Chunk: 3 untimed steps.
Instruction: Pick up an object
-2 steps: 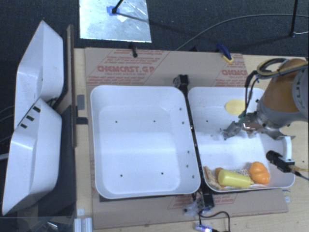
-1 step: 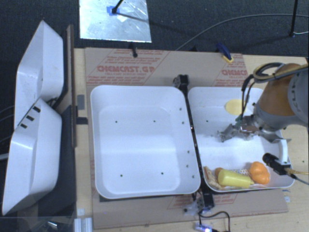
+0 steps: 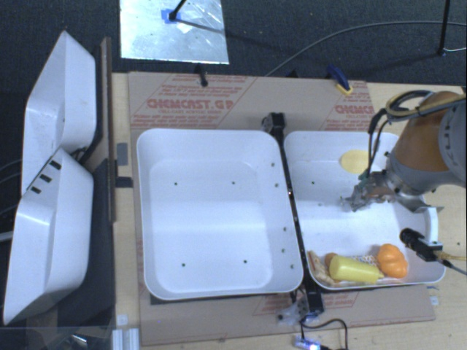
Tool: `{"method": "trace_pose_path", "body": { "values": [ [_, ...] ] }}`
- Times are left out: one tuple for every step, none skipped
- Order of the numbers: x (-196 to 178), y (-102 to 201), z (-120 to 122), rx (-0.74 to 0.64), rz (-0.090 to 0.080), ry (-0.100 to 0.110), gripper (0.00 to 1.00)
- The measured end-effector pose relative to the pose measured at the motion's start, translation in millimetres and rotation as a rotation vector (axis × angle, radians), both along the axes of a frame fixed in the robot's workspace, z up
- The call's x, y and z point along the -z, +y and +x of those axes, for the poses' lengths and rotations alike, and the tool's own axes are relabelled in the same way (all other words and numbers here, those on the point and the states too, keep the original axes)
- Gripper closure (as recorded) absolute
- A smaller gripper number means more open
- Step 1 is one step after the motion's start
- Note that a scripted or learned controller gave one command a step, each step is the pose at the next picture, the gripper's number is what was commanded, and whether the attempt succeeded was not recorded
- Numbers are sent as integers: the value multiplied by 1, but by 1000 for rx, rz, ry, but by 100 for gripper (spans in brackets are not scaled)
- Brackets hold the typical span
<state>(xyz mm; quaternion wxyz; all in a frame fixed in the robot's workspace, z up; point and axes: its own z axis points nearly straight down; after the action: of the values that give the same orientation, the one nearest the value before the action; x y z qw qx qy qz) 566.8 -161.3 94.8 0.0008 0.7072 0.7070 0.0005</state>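
Pincer (image 3: 357, 195) low over bare floor of right bin (image 3: 321, 173), whether spread or pressed I cannot tell; candidate objects, yellow piece (image 3: 354, 270) and orange one (image 3: 392, 260), crowd the near wall, perhaps awkward to reach there.

Red print reading "CHEMCAST GP" is seen, upside down, on the brown cardboard sheet (image 3: 191, 97) under the bins; it is repeated, partly cut off, near the sheet's right end.

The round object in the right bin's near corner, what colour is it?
Orange, seen in the camera view.
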Motion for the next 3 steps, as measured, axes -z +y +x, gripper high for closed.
{"method": "trace_pose_path", "body": {
  "values": [
    [-46,3,8,-1,0,-3,100],
    [-93,2,17,-1,-1,-3,100],
    [-153,7,23,-2,0,-4,100]
  ]
}}
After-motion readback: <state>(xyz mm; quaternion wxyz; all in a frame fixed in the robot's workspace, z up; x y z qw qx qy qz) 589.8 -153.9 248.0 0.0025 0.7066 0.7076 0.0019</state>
